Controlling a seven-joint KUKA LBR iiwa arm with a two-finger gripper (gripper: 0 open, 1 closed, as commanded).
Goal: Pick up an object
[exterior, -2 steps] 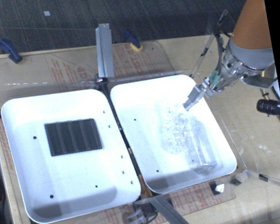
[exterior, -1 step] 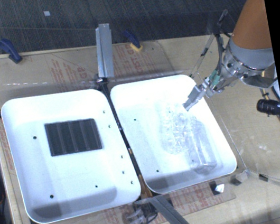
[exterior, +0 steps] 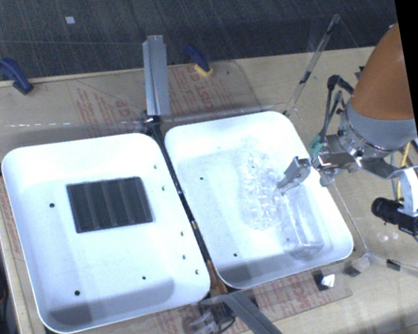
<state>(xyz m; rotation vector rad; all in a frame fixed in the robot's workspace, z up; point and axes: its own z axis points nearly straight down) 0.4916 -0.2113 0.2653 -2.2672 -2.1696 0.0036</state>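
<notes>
A dark grey ribbed rectangular block [exterior: 110,203] lies flat in the left bin [exterior: 56,301]. In the right bin [exterior: 206,151] there is a crinkled clear plastic piece [exterior: 257,187], and beside it a clear plastic tube-like container [exterior: 301,224] lies toward the front right corner. My gripper [exterior: 293,174] reaches in over the right bin's right rim, just right of the crinkled piece and above the clear container. The view shows nothing held by it.
A metal bar [exterior: 155,76] stands at the back between the bins, and another bar [exterior: 253,324] lies at the front. Blue clamps [exterior: 15,75] grip the bench's back edge. Cables and a black fitting [exterior: 397,213] sit right of the right bin.
</notes>
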